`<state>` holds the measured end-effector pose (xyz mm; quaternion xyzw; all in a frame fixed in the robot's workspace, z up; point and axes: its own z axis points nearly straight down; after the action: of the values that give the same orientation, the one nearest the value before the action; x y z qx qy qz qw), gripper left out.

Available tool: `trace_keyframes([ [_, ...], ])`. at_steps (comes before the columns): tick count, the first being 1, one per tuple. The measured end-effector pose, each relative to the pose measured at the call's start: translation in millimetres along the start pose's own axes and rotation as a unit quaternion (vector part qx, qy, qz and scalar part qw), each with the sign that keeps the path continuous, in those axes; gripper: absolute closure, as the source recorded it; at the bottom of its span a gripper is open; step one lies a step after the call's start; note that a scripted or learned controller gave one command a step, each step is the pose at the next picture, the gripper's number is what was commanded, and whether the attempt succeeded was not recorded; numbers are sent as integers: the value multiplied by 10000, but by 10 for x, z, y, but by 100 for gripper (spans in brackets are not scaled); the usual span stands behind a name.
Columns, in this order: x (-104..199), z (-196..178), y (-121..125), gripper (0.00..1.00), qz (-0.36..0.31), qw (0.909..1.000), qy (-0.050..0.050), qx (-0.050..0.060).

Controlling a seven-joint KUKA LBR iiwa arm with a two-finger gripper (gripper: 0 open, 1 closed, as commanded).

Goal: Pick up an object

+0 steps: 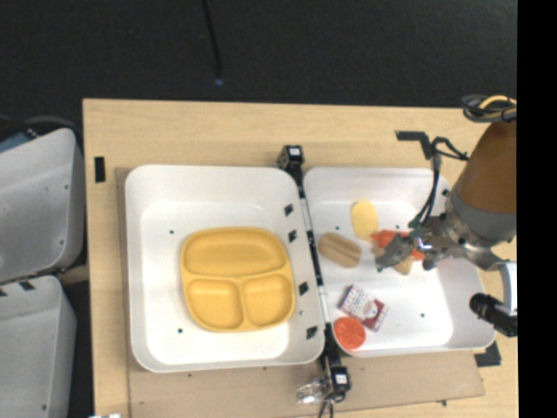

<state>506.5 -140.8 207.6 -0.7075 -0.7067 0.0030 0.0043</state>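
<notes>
Better to lower the jaws (399, 255), opening impossible to tell, squarely over the orange piece (385, 239) touching them in the right bin (435, 333), avoiding the yellow piece (365, 217) just beyond.

A pale wooden bench (218, 133) bears two shallow white bins (148, 259) side by side.

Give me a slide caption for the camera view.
KUKA arm's gripper low in the right bin among small objects; yellow divided tray in the left bin.
</notes>
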Motion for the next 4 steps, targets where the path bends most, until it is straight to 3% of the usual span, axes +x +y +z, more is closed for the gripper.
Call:
trace_keyframes([
  [1, 1, -55, 27, 0, -13, 10000, -11, -58],
  [2, -7, 580, 18, 0, 0, 10000, -12, -28],
  [3, -18, 1061, 44, 0, 14, 10000, -9, -77],
  [4, -27, 924, 64, 100, 49, 9999, -12, -112],
])
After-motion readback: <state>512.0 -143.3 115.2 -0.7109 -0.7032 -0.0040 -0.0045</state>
